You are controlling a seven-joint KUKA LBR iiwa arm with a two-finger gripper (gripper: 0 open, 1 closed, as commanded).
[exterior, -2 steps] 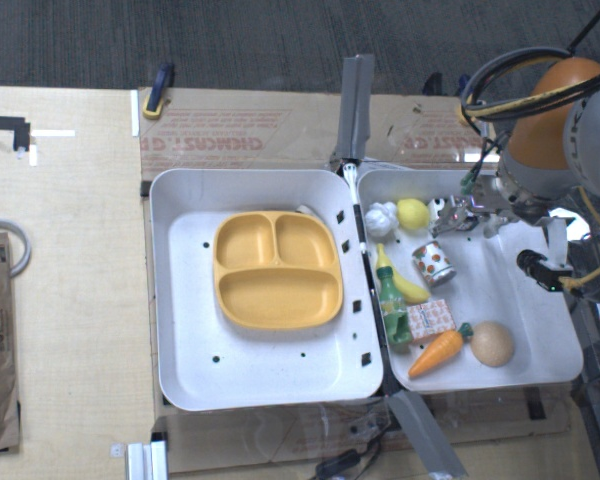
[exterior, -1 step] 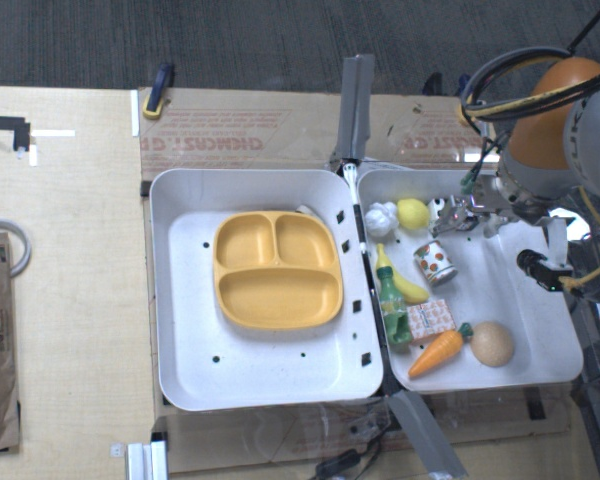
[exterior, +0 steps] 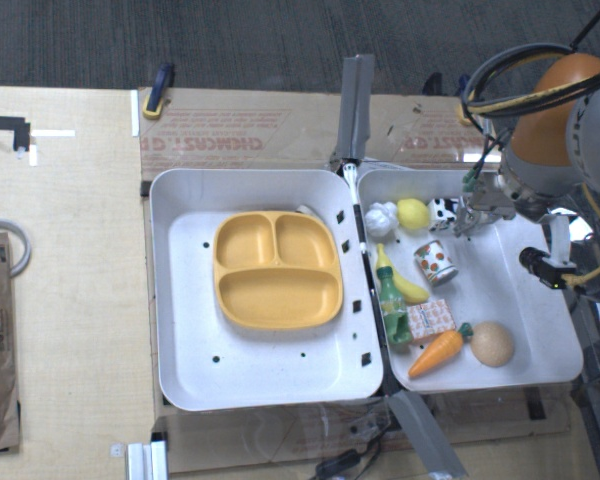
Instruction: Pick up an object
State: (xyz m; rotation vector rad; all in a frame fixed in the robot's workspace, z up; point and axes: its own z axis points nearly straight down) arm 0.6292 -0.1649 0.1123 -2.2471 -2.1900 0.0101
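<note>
The pale wooden surface [exterior: 70, 298] carries 2 shallow white bins side by side. The left bin [exterior: 180, 268] holds a yellow divided plate [exterior: 277, 268] with 3 compartments, lying flat near its middle. The right bin [exterior: 545, 328] holds the small things: an orange carrot [exterior: 438, 352] beside a tan egg [exterior: 492, 344], a green bottle [exterior: 391, 303] against a banana [exterior: 408, 288], a patterned box [exterior: 430, 318], a spotted can [exterior: 434, 263] (tipped on its side), a lemon [exterior: 413, 214] and a white crumpled lump [exterior: 380, 219]. The arm [exterior: 555, 118] reaches over the bin's far right corner, its pincer [exterior: 472, 213] low beside a black-and-white toy [exterior: 441, 211]; whether the pincer is wide or narrow I cannot tell.
</note>
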